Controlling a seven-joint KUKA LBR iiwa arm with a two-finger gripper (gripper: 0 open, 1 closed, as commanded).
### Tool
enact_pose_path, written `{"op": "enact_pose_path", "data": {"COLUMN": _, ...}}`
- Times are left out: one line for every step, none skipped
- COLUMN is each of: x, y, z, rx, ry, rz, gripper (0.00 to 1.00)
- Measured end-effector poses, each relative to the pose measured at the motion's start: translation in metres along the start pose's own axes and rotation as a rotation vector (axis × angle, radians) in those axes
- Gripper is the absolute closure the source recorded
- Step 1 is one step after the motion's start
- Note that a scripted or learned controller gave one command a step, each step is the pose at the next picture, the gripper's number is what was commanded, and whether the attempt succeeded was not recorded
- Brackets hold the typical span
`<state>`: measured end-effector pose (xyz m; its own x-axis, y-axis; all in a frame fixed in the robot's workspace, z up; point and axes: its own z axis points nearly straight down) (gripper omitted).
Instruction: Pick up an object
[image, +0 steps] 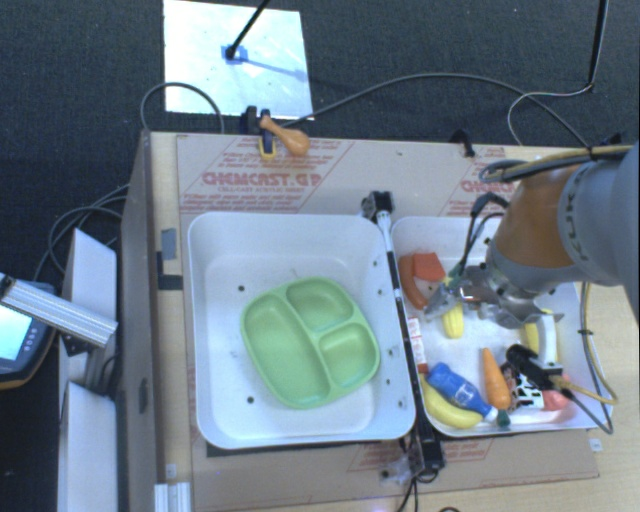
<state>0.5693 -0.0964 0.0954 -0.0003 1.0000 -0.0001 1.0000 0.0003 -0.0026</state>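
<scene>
My gripper hangs low over the upper left part of the right bin, at the end of the grey arm with its orange band. Just left of it lies an orange-red toy. A small yellow piece rests directly below the gripper. Further toward the front are a carrot, a blue bottle and a banana. The gripper's tip blends into the clutter beneath it.
The left bin holds a green divided plate. A black-and-white toy and a yellow object lie at the right bin's front right. A divider rail separates the bins. Cables run behind the bench.
</scene>
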Motion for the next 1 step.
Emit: {"op": "enact_pose_path", "data": {"x": 0.0004, "y": 0.0017, "z": -0.0116, "rx": -0.005, "ry": 0.000, "rz": -0.001, "gripper": 1.00}}
